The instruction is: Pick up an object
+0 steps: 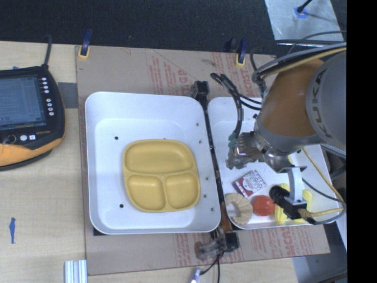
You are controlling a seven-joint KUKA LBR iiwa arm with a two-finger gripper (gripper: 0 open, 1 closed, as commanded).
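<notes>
Found the grey two-finger gripper (240,151) over the right shallow white bin (221,115), close by the wall next to the left shallow white bin (106,152). Could not tell its state, whether spread or pressed together.

Noted a small red-and-white printed packet (250,183) just beside the gripper, on the side toward the view's lower edge, apart from it. Placed a tan ribbed round piece (238,206) further from the gripper in that same direction, against the right bin's rim. Saw a red ball-shaped toy (263,204) just beside the tan piece, touching it or nearly so. Spotted a yellow plastic thing (280,217) past the red toy, farthest from the gripper of the four and partly hidden; could not make out its shape.

Saw a pale yellow three-compartment plastic plate (160,175) well apart from the gripper, across the shared wall, lying flat in the middle of the left bin.

Noted a brown cardboard sheet (147,69) under both bins, with a blue clamp (85,42) on its far edge. Marked a black-and-orange handheld screen unit (23,114) farthest of all from the gripper, past the left bin, on the pale wooden bench (35,217).
</notes>
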